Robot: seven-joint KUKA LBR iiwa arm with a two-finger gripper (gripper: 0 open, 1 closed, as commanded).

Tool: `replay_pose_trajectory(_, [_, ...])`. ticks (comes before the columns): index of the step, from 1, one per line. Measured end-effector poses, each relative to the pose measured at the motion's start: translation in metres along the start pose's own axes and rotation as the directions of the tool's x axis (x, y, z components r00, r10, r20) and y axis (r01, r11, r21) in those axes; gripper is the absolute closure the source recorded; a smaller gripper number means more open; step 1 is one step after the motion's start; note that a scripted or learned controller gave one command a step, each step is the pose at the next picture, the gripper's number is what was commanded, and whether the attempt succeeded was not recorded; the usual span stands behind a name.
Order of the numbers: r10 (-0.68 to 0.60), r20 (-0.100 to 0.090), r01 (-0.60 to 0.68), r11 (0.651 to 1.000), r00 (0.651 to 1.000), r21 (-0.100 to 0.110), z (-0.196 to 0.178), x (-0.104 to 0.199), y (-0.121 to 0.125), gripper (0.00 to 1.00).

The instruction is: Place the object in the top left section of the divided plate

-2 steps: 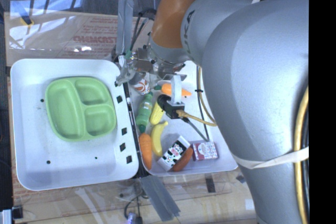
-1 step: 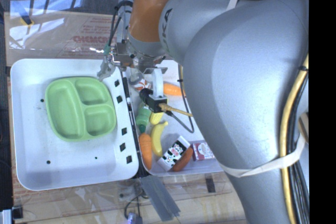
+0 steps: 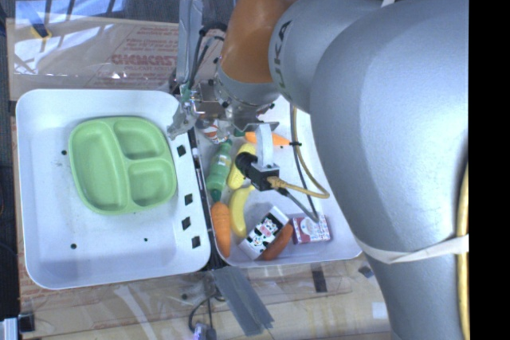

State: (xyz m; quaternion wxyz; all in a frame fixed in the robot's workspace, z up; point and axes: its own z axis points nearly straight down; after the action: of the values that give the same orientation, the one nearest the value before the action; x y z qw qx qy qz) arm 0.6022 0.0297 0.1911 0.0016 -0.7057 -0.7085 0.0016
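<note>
The gripper (image 3: 209, 117) hung low over the far end of the right bin (image 3: 339, 249), tucked under the big grey arm (image 3: 382, 115); I could not tell if it was spread or pressed together, and I saw nothing held in it.

Just under it lay a small green bottle (image 3: 219, 169); that looked to me like the thing it was going for, though I could not be sure. Beside the bottle was a yellow banana (image 3: 239, 199); next came an orange carrot (image 3: 221, 228), a little box with cow spots (image 3: 267, 233) and a small red carton (image 3: 311, 230); they all lay close, some touching.

I think these were toys, so light and hard; the bottle looked smooth and round, so it might slip or roll; the best place to hold it would be across its middle, from the two long sides; the banana was so near that it could get bumped.

The green plate (image 3: 88, 171) sat in the left bin (image 3: 48, 251), well apart from the toys; nothing lay on it.
</note>
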Motion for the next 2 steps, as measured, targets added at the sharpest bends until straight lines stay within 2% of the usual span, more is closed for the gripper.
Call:
replay_pose_trajectory(1, [-0.072, 0.000, 0.072, 0.997, 0.997, 0.003, 0.001, -0.001, -0.011, 0.00])
replay_pose_trajectory(2, [-0.071, 0.000, 0.071, 0.997, 0.997, -0.003, -0.073, -0.034, -0.050, 0.00])
